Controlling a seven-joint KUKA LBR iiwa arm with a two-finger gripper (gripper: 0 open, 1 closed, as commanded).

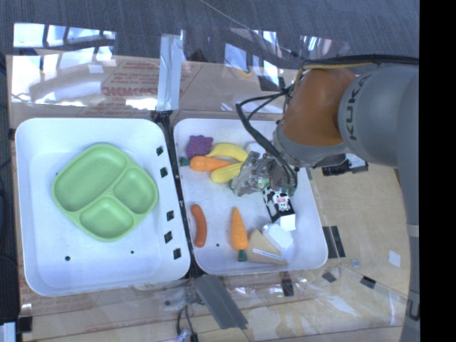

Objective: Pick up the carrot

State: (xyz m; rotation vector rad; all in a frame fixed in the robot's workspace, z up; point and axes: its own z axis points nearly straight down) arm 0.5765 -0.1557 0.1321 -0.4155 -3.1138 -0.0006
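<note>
The nearest items in the right bin [313, 251] lie along its front edge: a wedge of tan cheese [262, 249] and a white block [279, 235] just beside it. A carrot [239, 230] lies just left of the wedge, orange body upright in the view, green tip toward the front rim. A red sausage [199, 225] lies near the bin's left wall, well apart from the carrot. A small black-and-white cow figure [280, 202] sits mid-bin, right of centre. The gripper [255, 177] hangs over the middle of this bin, beside a yellow banana [226, 164]; the state of its fingers cannot be determined from this view, and no item shows between them. A second carrot [206, 164] lies on its side, touching the banana, with purple grapes [199, 144] behind it near the far wall. The left bin [43, 258] holds a green divided plate [105, 191]. The arm [356, 116] enters from the right above the table [356, 212]
</note>
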